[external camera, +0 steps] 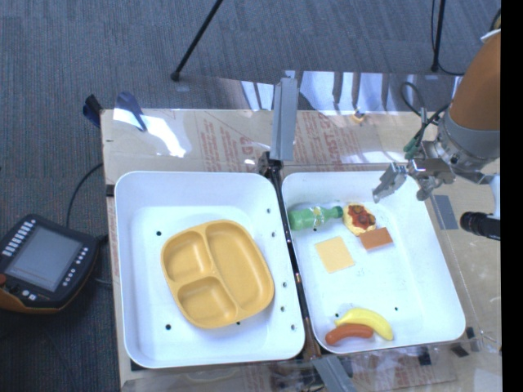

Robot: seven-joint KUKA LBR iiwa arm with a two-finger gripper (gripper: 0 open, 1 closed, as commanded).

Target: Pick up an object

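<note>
While the yellow divided plate (pixel 217 273) sits in my left bin (pixel 131 219), I see the green bottle (pixel 313 216), cheese slice (pixel 334 254), pizza piece (pixel 360 216), banana (pixel 367 321) and sausage (pixel 350 334) in the right bin (pixel 445 276), my end effector (pixel 406 186) spread apart, holding nothing, above its far right corner.

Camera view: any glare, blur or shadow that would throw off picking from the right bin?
Camera view: bright glare streaks the clear sheet behind the bins, not the right bin itself; its floor is evenly lit, with faint shadows under the banana and cheese slice; the tool looks slightly soft at the bin's far right corner; the items read clearly.
</note>
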